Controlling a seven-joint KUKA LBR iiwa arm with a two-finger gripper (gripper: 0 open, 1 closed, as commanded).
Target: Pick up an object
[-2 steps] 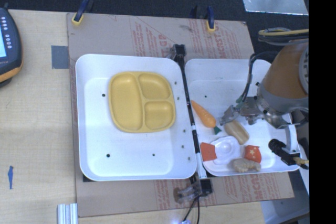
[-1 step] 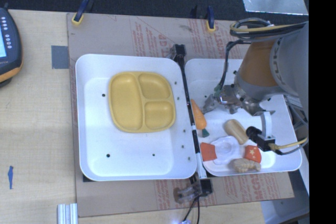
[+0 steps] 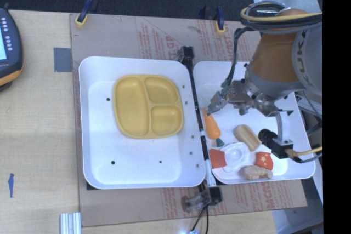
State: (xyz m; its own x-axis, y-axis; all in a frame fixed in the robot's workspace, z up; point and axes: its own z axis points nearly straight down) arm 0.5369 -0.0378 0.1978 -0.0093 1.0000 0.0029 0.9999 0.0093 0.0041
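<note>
Orange plastic toy carrot with a green stub (image 3: 212,128) lies just below the two-finger gripper (image 3: 218,100), against the left wall of the right-hand shallow white bin (image 3: 304,134). It looks light, stiff and smooth, likely to roll or slip, so I would pinch it across its thick middle. The gripper's dark fingers appear spread apart with nothing between them.

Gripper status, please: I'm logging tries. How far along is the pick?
Nothing looks picked yet. The carrot, bread roll and red pieces all lie in the right bin. In hand: the gripper hangs over that bin just above the carrot, with nothing seen between its fingers. Left: grasp and lift one. The yellow tray sits in the left bin.
</note>
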